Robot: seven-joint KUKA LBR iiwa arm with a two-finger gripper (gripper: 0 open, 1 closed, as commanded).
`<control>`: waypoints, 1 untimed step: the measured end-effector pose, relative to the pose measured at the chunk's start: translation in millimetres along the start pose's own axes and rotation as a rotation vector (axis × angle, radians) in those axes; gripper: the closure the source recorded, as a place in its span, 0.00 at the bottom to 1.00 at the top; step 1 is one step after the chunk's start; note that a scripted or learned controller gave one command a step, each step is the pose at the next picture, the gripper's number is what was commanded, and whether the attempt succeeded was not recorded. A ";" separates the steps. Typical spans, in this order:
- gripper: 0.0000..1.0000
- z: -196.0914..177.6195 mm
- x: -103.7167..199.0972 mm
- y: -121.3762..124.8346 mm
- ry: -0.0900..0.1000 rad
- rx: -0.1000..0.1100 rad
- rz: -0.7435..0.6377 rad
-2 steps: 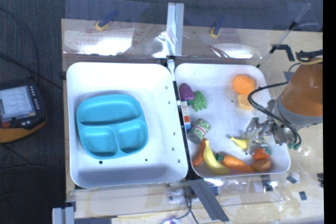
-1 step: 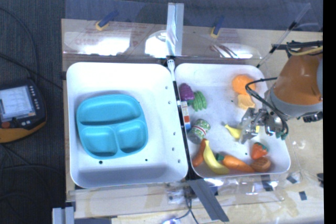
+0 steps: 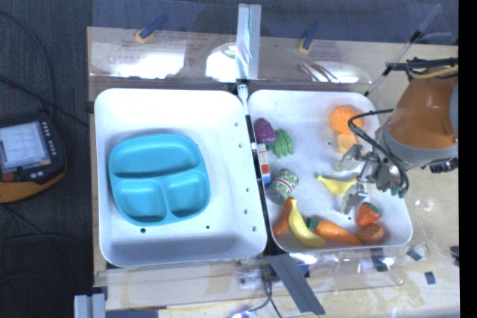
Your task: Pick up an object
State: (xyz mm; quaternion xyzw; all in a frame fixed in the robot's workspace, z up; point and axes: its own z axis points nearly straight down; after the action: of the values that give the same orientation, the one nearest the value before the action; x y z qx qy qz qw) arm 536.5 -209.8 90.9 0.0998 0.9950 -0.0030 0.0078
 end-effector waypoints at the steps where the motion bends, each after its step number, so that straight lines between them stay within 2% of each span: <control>1: 0.00 -0.5 9.3 6.2 -0.003 0.001 -0.008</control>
State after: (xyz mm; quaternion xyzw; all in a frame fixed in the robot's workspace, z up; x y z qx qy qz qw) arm 528.6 -201.9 91.2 0.0959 0.9953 -0.0038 0.0090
